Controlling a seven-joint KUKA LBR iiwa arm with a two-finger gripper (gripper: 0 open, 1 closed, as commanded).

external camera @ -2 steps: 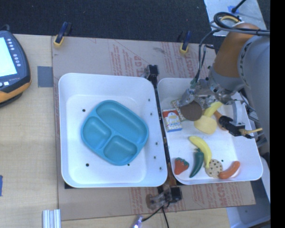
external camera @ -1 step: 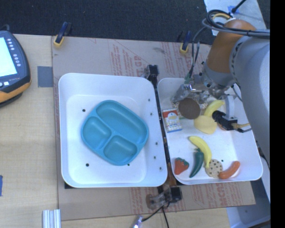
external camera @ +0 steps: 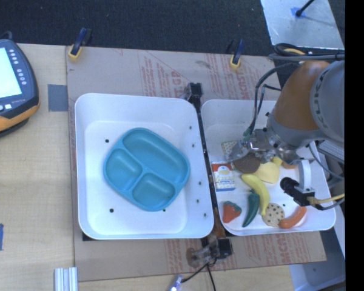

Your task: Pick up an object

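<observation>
Your grey arm's gripper (external camera: 253,151) is down inside the right white bin (external camera: 213,119), among the toy food.

You cannot tell its opening or whether it has hold of anything; it sits over a brown rounded piece (external camera: 246,164) just left of the pale yellow wedge (external camera: 269,173). Below that wedge lie the yellow plastic banana (external camera: 257,190), green pepper (external camera: 252,208), red strawberry (external camera: 232,211), speckled cookie (external camera: 272,214) and orange sausage (external camera: 293,217). The blue divided plate (external camera: 146,169) rests in the left white bin (external camera: 85,162), well left of the wedge.

The grey arm's two-finger gripper (external camera: 255,145) hides part of the right white bin (external camera: 213,115) — its fingers too blurred to read — over a dark brown item (external camera: 246,163).
</observation>
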